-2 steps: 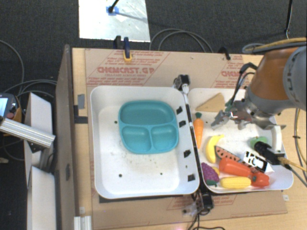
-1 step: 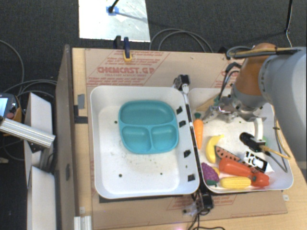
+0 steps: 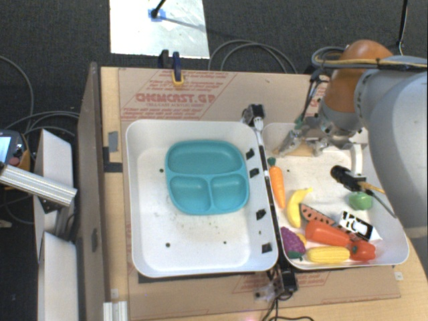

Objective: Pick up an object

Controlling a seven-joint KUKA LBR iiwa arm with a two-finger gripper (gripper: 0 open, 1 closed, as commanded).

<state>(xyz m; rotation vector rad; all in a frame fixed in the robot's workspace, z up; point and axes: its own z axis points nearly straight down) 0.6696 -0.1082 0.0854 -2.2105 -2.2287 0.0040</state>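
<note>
The arm (image 3: 394, 132) reaches over the right bin (image 3: 321, 178) and hides the bin's far right corner. The gripper (image 3: 294, 142) hangs low at the bin's far end; from this angle it is impossible to tell whether it is apart or together, and nothing is seen in its hold. The toys lie nearer the camera: a carrot (image 3: 276, 186) by the dividing wall, a banana (image 3: 297, 204), a melon slice (image 3: 314, 216), grapes (image 3: 292, 241), corn (image 3: 328, 254), and a pepper (image 3: 331, 235) partly covered by a black-and-white card (image 3: 358, 225). A green fruit (image 3: 360, 200) sits at the arm's edge. A teal plate (image 3: 206, 177) lies in the left bin (image 3: 147, 179).
</note>
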